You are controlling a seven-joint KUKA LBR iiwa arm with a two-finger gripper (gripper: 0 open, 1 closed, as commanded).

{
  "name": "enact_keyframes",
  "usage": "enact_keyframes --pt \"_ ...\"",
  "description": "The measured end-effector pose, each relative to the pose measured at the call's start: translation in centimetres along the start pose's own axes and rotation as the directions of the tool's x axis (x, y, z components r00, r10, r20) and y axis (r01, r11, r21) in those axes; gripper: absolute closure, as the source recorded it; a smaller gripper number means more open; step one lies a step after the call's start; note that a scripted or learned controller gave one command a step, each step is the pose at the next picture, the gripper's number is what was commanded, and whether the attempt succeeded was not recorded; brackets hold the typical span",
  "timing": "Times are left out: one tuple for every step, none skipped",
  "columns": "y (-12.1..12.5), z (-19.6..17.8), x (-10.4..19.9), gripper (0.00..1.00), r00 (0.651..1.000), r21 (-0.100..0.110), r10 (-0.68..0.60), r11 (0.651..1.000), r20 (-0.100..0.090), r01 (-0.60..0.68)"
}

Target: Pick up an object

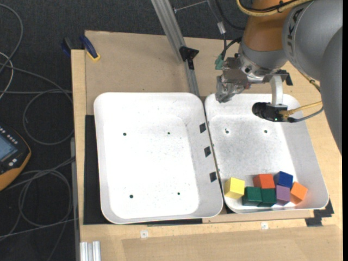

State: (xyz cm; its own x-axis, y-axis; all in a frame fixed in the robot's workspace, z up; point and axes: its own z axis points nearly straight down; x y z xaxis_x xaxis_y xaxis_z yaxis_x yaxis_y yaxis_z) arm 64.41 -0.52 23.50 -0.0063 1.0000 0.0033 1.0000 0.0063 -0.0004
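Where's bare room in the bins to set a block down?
The left bin has a bare floor. In the right bin, the middle is free between the hand at the far rim and the blocks. The near edge is crowded with those blocks, packed together.

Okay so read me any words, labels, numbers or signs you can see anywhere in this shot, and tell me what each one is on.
None can be read.
The handheld device at the left edge has a lit screen, but its contents are too small and blurred to read.
The coloured blocks in the right bin, both bins, the arm and the claw show no legible print.
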Motion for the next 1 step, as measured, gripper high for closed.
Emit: enact_keyframes --pt "-2.36 -0.06 5.92 1.0 1.0 0.002 -0.001 1.0 0.0 0.001"
